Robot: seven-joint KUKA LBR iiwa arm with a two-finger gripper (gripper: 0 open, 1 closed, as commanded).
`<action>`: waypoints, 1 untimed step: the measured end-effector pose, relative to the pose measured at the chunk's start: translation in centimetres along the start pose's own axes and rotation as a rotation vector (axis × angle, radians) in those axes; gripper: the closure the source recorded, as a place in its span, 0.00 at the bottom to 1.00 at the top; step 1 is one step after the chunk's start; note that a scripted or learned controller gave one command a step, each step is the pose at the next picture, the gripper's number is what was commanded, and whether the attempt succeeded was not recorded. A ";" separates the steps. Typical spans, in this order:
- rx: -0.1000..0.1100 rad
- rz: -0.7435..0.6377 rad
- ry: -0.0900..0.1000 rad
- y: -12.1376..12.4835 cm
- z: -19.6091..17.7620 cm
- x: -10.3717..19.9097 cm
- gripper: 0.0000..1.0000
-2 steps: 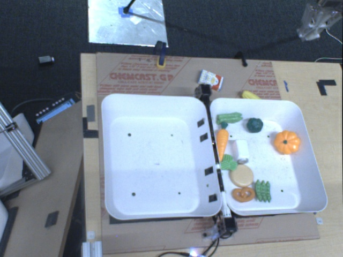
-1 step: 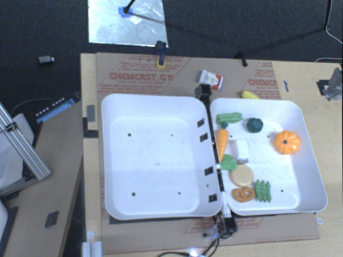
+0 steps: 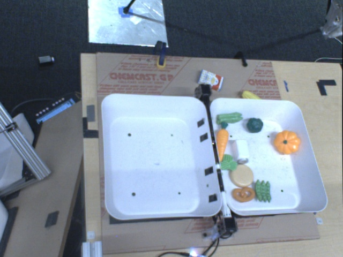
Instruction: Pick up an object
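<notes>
The pumpkin (image 3: 287,142) sits apart at about three o'clock in the right bin (image 3: 310,159), probably the easiest pick: descend straight over it, clear of the wall. The gripper's state I cannot tell.

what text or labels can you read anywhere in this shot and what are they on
"CHEMCAST GP" in red, on the brown protective sheet behind the left bin.
The same red print repeats on that sheet near the right bin, partly cut off and too blurred to read for certain.
Small white and orange packet: print too small to read.
</notes>
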State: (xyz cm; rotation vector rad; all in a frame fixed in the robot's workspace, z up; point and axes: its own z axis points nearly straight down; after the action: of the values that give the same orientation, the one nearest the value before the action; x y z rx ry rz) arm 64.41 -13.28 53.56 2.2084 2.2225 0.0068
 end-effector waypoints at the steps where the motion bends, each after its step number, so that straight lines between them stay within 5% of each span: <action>1: 0.011 0.011 0.001 2.3 4.3 -7.8 1.00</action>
State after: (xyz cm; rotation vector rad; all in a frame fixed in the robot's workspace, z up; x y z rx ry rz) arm 66.80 -21.09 49.29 2.2268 2.2162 -0.0045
